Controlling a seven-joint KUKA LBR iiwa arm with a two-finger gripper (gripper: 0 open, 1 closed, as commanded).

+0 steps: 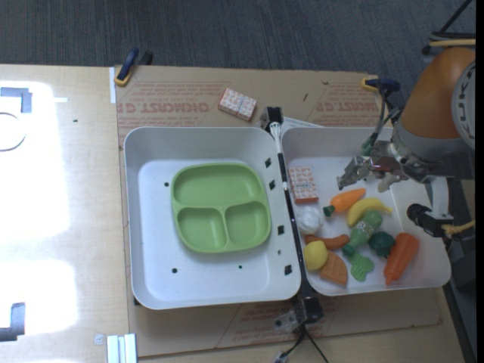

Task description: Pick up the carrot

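Two white bins sit side by side on the bench. The left bin (144,225) holds a green divided plate (221,206), centred, with nothing on it.

The right bin (431,274) is crowded with toy food. A carrot (348,200) lies near the bin's middle, orange with a green stub at its 8 o'clock end, tilted up toward 2 o'clock. A banana (367,209) touches it on the 5 o'clock side. A second, larger carrot-like orange piece (401,257) lies toward the bin's 4 o'clock corner, apart from the first. Other items:
- patterned small box (303,183) at 10 o'clock, against the dividing wall
- white lumpy piece (309,218) just below the box
- yellow lemon (315,255) at 7 o'clock
- orange wedge (334,269) beside the lemon
- broccoli (380,242) and other green bits around the centre

The gripper (361,171) hangs over the bin's upper part, at 1 o'clock from the smaller carrot, near it but not touching. Fingers point toward 9 o'clock; nothing between them. Whether they stand open or closed I cannot tell; metal parts blur together.

Outside the bins, another small patterned block (237,103) rests on the cardboard at 12 o'clock of the left bin.
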